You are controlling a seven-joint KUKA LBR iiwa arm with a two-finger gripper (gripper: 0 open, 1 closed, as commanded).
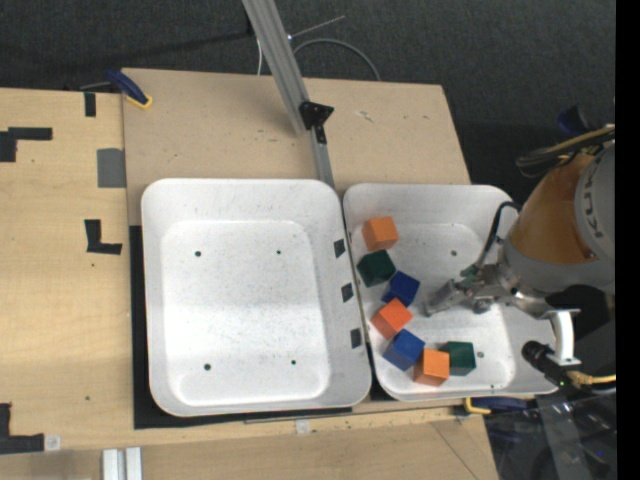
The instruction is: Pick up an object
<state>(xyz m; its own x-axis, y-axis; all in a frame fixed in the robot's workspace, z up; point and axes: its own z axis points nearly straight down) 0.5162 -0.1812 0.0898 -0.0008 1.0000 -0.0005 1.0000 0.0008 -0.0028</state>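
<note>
Several small blocks lie in the right bin (pixel 480 200): an orange one (pixel 380 233) at the top, a dark green one (pixel 376 267), a blue one (pixel 402 288), an orange one (pixel 392 317), a blue one (pixel 405 349), an orange one (pixel 434 365) and a dark green one (pixel 460 356). My gripper (pixel 436 300) reaches in from the right, low over the bin's middle, its tip just right of the blue and orange blocks. No block shows between its fingers.
The left bin (pixel 160 268) sits beside the right one on the wooden bench. A slanted metal rail (pixel 280 48) runs down to the bins' top junction. The arm's orange band (pixel 555 218) hangs over the right bin's right edge.
</note>
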